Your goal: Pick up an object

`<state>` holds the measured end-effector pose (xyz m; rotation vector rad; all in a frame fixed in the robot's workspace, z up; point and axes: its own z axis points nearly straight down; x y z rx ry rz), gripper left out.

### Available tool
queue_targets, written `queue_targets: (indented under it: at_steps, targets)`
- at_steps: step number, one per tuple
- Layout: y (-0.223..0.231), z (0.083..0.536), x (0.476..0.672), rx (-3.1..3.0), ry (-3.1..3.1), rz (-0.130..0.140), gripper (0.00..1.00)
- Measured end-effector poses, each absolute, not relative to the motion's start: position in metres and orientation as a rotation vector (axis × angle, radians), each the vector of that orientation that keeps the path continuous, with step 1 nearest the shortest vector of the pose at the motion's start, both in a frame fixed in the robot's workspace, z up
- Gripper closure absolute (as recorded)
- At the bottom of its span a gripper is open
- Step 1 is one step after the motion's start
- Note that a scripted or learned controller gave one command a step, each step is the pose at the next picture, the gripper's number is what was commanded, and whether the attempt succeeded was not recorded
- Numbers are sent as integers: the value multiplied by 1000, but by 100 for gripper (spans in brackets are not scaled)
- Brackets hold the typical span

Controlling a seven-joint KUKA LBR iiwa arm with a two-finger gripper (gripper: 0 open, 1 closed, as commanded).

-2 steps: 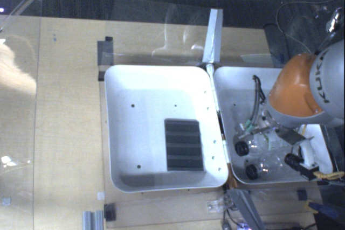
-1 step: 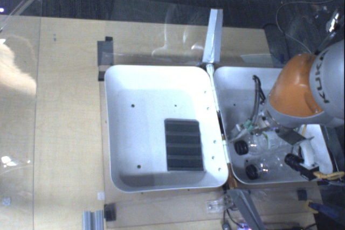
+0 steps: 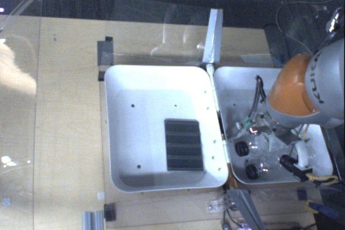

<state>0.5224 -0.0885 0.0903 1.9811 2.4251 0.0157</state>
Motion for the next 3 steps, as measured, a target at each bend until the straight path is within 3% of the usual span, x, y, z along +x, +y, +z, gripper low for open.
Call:
queue_targets:
  at_steps: [1,2,3]
  targets:
    - [-88,103,526,1974,2421,25,100]
    - [-88,103,526,1974,2421,24,0]
    - [-88,103,526,1974,2421,24,0]
